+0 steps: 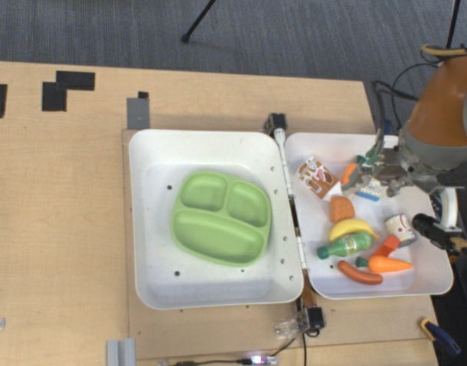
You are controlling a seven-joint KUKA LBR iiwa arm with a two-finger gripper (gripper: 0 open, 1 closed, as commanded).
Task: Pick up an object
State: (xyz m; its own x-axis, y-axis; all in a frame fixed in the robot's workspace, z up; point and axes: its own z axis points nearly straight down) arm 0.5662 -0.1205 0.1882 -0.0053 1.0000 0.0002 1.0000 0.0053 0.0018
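the end effector (368,175) hung low in the right bin (439,284), fingers' state unclear; the toy banana (349,229) lay just below-left, lengthwise left-right.

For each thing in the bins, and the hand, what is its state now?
Green tray: flat, right side up, in left bin.
Banana: lying in right bin.
Green bottle: lying on its side.
Carrot: lying flat.
Hand: low over right bin.
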